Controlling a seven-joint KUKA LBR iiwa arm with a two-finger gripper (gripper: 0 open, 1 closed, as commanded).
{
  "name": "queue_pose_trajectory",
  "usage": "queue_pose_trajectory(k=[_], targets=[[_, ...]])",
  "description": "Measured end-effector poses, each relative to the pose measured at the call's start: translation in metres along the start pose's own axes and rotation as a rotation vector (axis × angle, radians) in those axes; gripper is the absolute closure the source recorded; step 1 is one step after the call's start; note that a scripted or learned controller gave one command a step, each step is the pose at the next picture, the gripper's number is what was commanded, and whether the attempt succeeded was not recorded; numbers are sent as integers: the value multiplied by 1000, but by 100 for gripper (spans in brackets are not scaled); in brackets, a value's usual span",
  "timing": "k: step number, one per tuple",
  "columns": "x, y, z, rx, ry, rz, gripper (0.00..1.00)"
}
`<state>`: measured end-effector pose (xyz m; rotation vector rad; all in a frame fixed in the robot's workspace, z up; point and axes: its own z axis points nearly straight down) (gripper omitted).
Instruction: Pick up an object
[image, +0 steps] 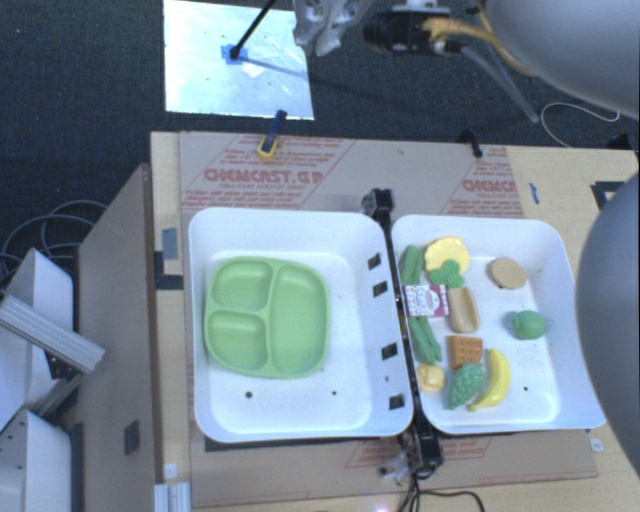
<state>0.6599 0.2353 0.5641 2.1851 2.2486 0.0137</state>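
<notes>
The right bin (548, 236) holds several toy foods: a yellow piece (445, 251), a brown bun (507, 273), a hot dog (462, 309), a red and white packet (425, 299), a green cucumber (411, 263), a round green fruit (529, 324), an orange cracker (465, 351), a banana (496, 380) and a broccoli (464, 386). My gripper (325, 28) hangs high at the top of the camera view, well beyond both bins and far from every item. The grey arm bulks across the top right and down the right side.
A green divided plate (267, 316) lies in the left bin (350, 405). Black clips (379, 202) join the bins along the middle. A shiny metal sheet (225, 70) lies on the floor behind the bench. Cables (45, 225) and metal rails (50, 335) sit at the left.
</notes>
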Motion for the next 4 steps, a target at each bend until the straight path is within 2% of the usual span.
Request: queue_pose_trajectory(k=[1,2,3,4], targets=[[-2,-19,291,24,-7,29,100],[-1,-2,178,-3,3,24,100],[-1,-11,21,-10,5,22,100],[0,-10,21,5,0,19,100]])
